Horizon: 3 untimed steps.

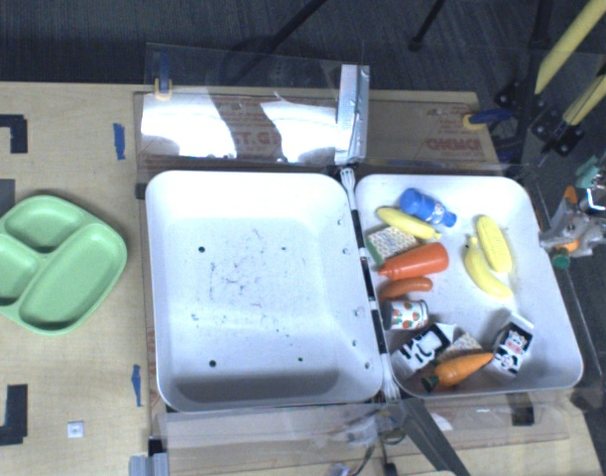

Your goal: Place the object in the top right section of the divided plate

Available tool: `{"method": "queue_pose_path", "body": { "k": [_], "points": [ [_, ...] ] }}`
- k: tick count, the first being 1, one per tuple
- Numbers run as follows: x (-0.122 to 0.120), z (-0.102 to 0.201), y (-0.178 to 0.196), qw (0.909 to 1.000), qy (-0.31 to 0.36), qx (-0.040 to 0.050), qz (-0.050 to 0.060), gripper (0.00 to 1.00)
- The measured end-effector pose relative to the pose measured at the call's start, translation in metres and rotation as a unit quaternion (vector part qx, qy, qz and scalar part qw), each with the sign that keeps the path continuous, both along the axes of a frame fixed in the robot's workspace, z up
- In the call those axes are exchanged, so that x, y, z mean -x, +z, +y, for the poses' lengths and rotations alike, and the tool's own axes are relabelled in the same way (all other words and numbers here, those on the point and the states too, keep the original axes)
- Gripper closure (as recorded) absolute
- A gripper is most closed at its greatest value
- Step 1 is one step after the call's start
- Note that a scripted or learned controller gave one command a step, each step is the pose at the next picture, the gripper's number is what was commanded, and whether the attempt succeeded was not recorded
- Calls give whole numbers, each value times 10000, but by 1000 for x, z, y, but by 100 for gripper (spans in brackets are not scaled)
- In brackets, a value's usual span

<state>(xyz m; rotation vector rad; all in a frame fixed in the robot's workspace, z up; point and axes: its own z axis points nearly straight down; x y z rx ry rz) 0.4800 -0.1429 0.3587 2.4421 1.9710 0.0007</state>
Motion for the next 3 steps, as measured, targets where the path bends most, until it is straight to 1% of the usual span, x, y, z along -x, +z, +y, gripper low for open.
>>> {"method": "queue_pose_path", "body": {
  "k": [1,2,3],
  "points": [
    [0,17,16,9641,-2656,-7,3,100],
    [0,-32,76,9838,-1792,-6,9,100],
    [-1,-31,86,9841,-1778,5,5,100]
  ]
}}
